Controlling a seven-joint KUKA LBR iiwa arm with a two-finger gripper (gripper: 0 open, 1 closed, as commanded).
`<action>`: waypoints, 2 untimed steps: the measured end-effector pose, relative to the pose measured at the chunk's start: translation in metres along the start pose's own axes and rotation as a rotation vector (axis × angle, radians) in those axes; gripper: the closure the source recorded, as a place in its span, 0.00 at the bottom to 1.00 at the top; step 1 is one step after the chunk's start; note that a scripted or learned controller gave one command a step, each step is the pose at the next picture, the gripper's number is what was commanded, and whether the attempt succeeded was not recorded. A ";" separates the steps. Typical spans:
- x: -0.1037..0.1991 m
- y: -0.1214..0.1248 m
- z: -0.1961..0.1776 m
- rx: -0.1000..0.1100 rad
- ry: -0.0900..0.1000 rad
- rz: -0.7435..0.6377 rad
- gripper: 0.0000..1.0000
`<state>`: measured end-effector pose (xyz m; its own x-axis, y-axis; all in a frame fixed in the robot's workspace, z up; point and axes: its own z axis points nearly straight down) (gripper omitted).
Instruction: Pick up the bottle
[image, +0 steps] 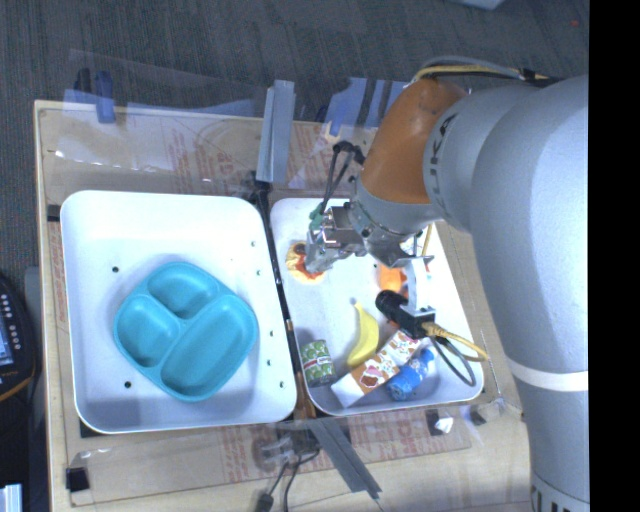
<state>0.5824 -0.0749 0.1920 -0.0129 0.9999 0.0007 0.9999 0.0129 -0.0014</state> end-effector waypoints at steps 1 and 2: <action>0.057 0.018 0.001 0.001 -0.001 0.006 1.00; 0.129 0.021 0.001 0.000 -0.001 0.055 1.00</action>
<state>0.6015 0.0544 0.1915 0.0421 0.9991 0.0000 0.9991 -0.0421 -0.0013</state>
